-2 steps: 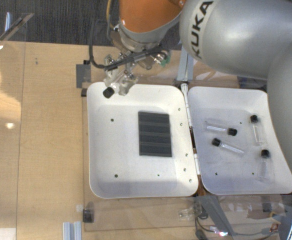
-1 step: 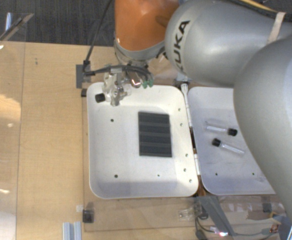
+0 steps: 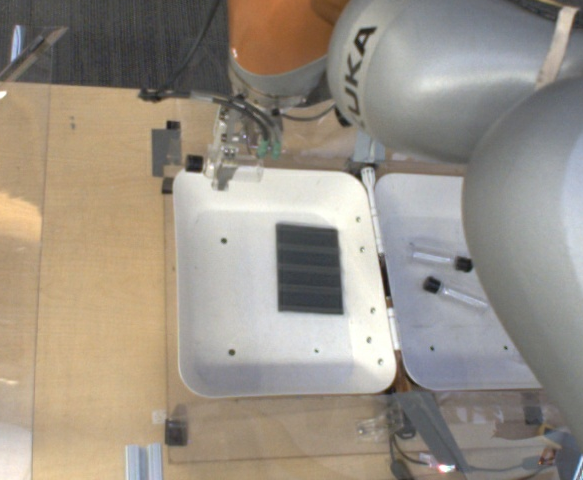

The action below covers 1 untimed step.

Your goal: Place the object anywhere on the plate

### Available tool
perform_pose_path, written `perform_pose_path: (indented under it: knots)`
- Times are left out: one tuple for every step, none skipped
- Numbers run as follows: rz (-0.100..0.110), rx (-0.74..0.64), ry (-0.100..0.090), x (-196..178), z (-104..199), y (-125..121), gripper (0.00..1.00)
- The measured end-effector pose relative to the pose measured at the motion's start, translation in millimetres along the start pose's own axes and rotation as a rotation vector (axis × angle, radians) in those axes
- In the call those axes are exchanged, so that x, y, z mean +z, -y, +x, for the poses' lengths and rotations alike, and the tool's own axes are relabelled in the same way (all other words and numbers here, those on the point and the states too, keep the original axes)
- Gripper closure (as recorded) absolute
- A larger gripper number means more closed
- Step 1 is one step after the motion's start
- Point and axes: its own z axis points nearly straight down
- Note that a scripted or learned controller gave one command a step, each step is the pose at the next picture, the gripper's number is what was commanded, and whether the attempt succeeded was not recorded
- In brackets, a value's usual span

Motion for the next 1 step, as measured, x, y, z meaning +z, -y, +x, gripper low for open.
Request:
perform_pose_path:
  knots:
    - [0.0,0.455,0.001,-84.8,27.0,0.4,1.0]
